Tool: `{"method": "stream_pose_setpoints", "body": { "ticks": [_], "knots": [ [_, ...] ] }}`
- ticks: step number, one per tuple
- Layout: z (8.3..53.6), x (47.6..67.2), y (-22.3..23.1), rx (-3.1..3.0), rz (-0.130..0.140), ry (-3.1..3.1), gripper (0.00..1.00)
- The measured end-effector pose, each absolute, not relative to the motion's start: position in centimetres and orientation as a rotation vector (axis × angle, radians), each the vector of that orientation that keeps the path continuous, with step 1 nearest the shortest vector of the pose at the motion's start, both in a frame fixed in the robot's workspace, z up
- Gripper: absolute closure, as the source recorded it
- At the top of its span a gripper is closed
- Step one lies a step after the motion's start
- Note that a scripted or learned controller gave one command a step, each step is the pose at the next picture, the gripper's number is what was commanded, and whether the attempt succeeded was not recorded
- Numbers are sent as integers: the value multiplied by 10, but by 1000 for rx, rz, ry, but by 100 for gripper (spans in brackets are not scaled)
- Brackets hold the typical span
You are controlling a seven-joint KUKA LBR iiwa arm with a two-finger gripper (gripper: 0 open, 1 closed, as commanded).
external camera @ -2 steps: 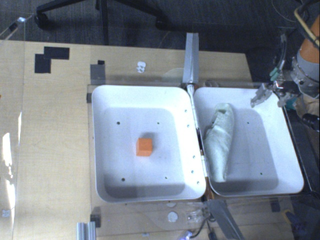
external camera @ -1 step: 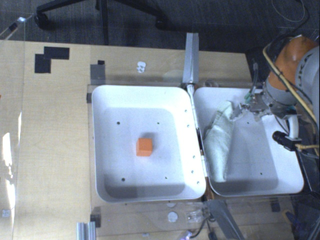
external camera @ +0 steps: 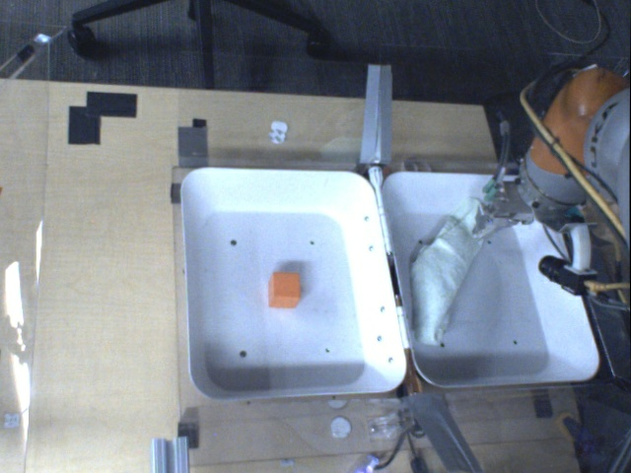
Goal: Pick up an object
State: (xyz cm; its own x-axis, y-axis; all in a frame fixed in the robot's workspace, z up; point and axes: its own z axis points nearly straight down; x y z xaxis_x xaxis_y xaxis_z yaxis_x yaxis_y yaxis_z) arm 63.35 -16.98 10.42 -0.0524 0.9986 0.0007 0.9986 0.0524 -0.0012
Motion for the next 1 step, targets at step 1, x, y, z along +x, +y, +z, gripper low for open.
{"method": "stream_pose_setpoints", "body": {
  "ticks": [1],
  "knots": [
    [208,670,-141,-2396,4,-2031,100]
  ]
}}
